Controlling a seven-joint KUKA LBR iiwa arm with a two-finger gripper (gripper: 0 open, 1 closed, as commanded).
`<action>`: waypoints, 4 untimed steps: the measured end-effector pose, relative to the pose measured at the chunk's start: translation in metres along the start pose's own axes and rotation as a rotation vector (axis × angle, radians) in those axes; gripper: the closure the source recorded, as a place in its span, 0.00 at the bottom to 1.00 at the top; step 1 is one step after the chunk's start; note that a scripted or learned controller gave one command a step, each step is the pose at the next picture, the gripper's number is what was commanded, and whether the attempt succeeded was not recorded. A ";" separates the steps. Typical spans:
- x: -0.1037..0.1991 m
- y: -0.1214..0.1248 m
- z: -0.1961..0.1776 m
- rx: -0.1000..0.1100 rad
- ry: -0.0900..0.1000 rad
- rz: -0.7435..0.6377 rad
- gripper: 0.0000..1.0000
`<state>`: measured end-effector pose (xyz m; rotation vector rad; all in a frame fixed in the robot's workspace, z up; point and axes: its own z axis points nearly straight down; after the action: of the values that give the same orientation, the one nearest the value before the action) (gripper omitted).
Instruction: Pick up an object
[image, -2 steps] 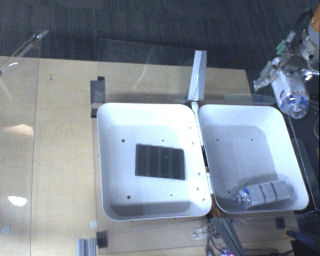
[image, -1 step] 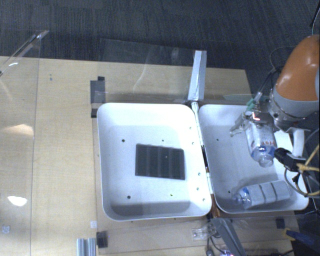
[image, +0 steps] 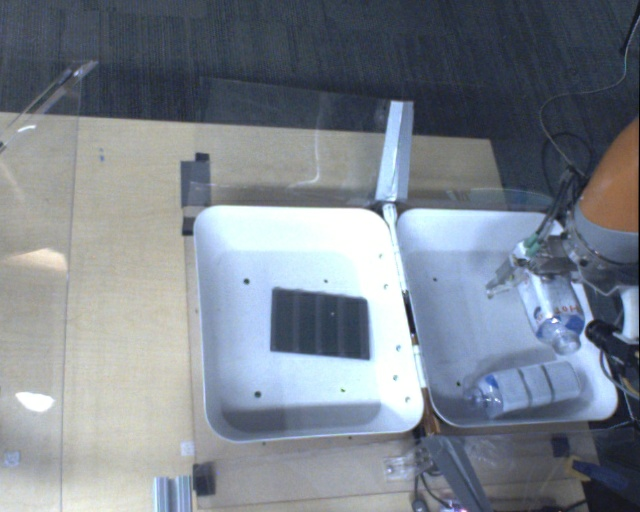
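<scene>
A clear plastic bottle with a blue cap (image: 555, 315) hangs upright in the right bin (image: 450, 300), clamped between the end effector (image: 540, 262) fingers. A second clear bottle (image: 528, 387) lies near the bin's front wall. A dark ribbed pad (image: 320, 323) lies in the left bin (image: 230, 260).

Bright, even overhead light, whole pic a bit soft w/ low res. White bins (image: 300, 225) left of my gripper (image: 530, 262) near blown out; soft shadow inside the far one's near wall. Glare patches on clear sheet (image: 35, 262) far left
</scene>
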<state>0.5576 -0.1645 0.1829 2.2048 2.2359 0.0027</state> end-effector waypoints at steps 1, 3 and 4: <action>-0.041 0.017 0.063 0.000 0.000 0.052 0.00; -0.034 -0.005 0.069 0.000 0.000 0.091 0.00; -0.037 0.033 0.095 -0.006 -0.001 0.042 0.00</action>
<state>0.5917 -0.2005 0.0880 2.2475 2.1861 0.0081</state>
